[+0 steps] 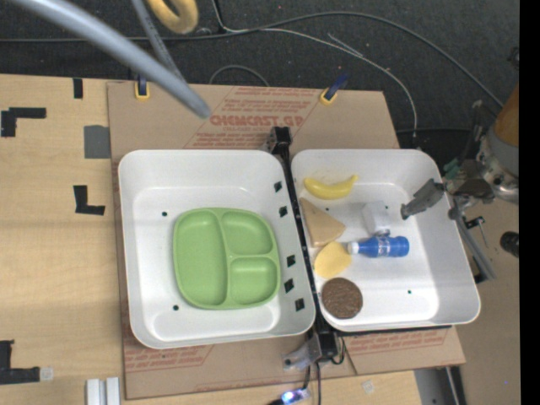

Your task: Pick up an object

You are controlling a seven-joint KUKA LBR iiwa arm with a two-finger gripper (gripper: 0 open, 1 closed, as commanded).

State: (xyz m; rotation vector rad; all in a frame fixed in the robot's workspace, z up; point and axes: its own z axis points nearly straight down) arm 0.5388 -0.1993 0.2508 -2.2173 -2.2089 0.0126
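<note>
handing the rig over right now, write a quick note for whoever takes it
Gripper: over the right bin's right side, nothing between its fingers; open or shut is unclear from here.
Right bin holds a banana at the top left, a blue and white bottle lying on its side in the middle, a tan wedge and a yellow disc along the left wall, and a brown round piece at the bottom left.
Left bin holds a green divided plate.
Done: nothing picked up yet.
Left: close on one object and lift it; the bottle looks nearest the gripper.
</note>
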